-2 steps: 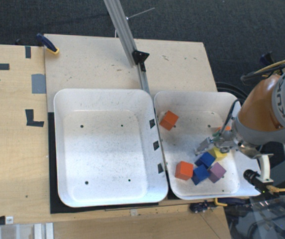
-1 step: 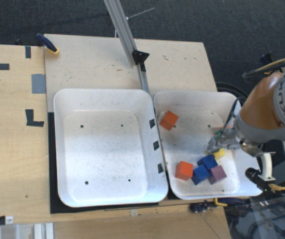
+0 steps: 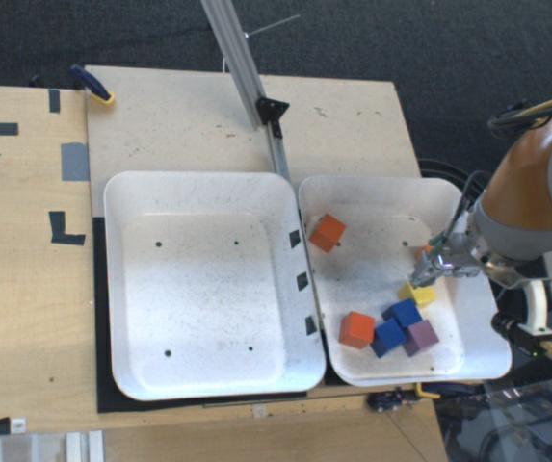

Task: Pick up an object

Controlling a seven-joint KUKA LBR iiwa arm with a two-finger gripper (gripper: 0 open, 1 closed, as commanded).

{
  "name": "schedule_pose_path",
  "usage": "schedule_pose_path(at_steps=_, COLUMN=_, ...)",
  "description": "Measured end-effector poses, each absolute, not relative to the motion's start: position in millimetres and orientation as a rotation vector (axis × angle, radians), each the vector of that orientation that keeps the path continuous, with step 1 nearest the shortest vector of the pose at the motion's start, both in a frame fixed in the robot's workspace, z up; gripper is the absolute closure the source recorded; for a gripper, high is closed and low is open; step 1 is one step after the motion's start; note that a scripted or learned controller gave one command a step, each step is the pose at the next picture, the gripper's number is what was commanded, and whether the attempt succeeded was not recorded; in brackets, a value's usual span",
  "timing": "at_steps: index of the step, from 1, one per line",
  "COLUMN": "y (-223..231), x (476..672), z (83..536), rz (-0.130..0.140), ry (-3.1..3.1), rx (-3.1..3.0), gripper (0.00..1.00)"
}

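Yellow block (image 3: 422,295) at about 4 o'clock in the right bin (image 3: 372,195), close to its right wall. Directly above it, gripper (image 3: 424,275), tips down at the block's upper edge; cannot tell whether spread or pinching, nor whether touching the block. Just below the yellow block, at 5 o'clock: two blue cubes (image 3: 396,325) bunched together, a purple cube (image 3: 421,337) touching them on the right, an orange cube (image 3: 356,329) just left of them. Apart from the cluster, at 10 o'clock in the same bin, another orange cube (image 3: 327,232), tilted. Arm (image 3: 521,195) entering from 3 o'clock, orange band above grey wrist. Left bin (image 3: 121,200) at 9 o'clock, side by side with the right one, walls touching. Beneath both, a pale wooden bench (image 3: 179,114). A metal rail (image 3: 237,46) slanting in from 12 o'clock down to the seam between bins. Beyond the bench, dark carpet (image 3: 401,27).
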State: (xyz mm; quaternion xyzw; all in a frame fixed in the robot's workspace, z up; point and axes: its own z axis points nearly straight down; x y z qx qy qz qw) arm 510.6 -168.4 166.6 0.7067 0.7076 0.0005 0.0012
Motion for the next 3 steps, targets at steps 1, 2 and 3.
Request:
schedule_pose_path(at_steps=1, y=-168.1, x=511.6, z=203.3, rz=0.002, ry=2.221, rx=2.218, gripper=1.00)
schedule_pose_path(at_steps=2, y=-124.2, x=506.1, z=209.1, rz=0.001, ry=2.229, rx=2.216, gripper=1.00)
schedule_pose_path(at_steps=3, y=-65.7, x=505.1, z=221.2, rz=0.002, ry=2.231, rx=2.215, gripper=1.00)
